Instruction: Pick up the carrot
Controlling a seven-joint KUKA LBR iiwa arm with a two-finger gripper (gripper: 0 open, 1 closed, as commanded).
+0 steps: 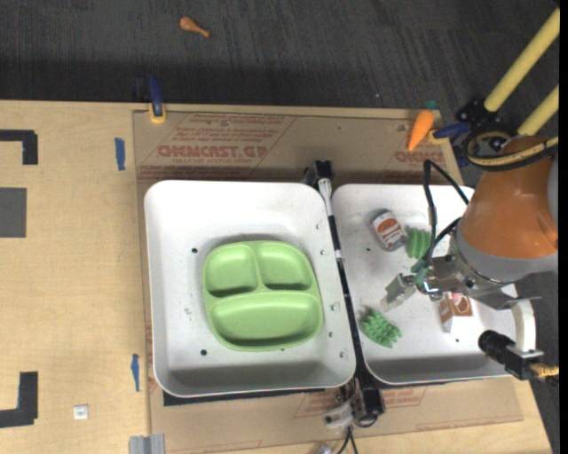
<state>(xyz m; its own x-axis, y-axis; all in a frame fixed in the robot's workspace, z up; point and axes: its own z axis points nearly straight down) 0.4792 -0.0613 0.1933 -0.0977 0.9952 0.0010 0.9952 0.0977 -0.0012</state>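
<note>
Carrot (420, 130) lay outside both bins, on the cardboard sheet (266, 146) at the far edge of the desk (71, 266), just beyond the far right corner of the right bin (355, 199). Its long axis ran at a slant: the green leafy end pointed up and to the right, the narrow orange tip down and to the left, toward the bin's rim. A blue clamp (448, 131) sat just beside it on the right, and yellow rods (532, 53) crossed above that corner.

The arm (510, 217), with its orange band, reached over the right bin, well apart from the carrot. Its hand (417, 282) hung low over the middle of that bin; whether it was released or clenched could not be told, and nothing was seen grasped in it. Near it in the bin lay a small red and white can (388, 230), a green leafy piece (417, 242) beside the can, a green ridged toy (380, 328) toward the near left corner, and a brownish packet (457, 306) partly under the wrist.

The left bin (169, 266) held a green divided plate (262, 293). A second small orange item (193, 27) lay on the dark floor (311, 44) beyond the desk, too small to make out.
</note>
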